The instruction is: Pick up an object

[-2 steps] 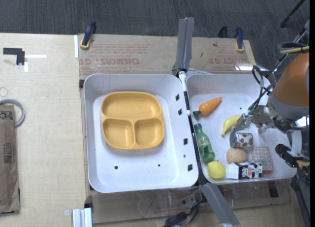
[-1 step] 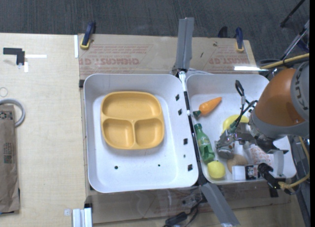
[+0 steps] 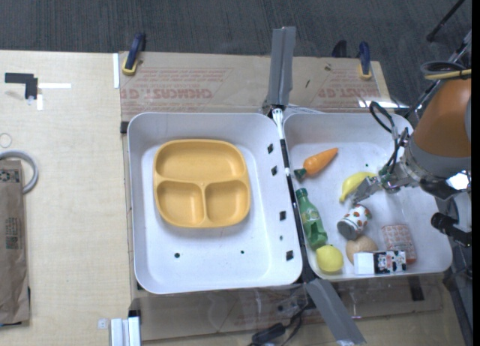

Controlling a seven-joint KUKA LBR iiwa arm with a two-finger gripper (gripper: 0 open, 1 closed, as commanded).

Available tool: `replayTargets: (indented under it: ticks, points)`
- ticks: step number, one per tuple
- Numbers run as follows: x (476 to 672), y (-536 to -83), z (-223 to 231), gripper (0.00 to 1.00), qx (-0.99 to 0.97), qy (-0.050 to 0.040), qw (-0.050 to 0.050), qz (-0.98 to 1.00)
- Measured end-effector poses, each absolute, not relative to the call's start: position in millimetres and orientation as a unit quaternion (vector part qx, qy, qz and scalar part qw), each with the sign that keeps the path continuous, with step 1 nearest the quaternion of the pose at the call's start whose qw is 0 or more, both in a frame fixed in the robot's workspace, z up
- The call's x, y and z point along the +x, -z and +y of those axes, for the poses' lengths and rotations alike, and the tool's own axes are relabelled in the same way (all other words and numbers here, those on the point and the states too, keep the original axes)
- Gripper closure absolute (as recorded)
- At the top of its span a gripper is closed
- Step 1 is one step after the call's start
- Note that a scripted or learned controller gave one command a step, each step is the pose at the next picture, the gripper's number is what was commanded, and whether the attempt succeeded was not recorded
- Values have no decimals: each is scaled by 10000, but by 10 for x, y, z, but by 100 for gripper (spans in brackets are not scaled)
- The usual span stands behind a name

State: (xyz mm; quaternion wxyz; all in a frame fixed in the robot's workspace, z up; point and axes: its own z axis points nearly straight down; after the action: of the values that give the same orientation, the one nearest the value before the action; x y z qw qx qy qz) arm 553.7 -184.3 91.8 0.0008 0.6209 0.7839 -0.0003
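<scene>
The grey arm's two-finger gripper [image 3: 373,185] sits low in the right shallow white plastic bin [image 3: 420,138], touching the curved, glossy yellow banana [image 3: 353,184], can't tell its grip from here, with a smooth pointy orange carrot [image 3: 320,160] nearby.

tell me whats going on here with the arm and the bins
The arm's gripper is low in the right bin, right beside the banana. Nothing shows between its fingers yet. A carrot, green bottle, lemon and can lie nearby. The left bin holds a yellow tray.
</scene>
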Motion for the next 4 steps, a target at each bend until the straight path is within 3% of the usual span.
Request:
replayTargets:
  ticks: [1, 2, 3, 4]
  points:
    - [5541, -1011, -1847, 100, 6216, 1, 15, 7833]
    - [5366, -906, -1528, 100, 6527, 8, -13, 7576]
    - [5807, -917, -1056, 100, 6031, 2, 6, 7976]
    - [5638, -916, -1106, 100, 5933, 6, -2, 8050]
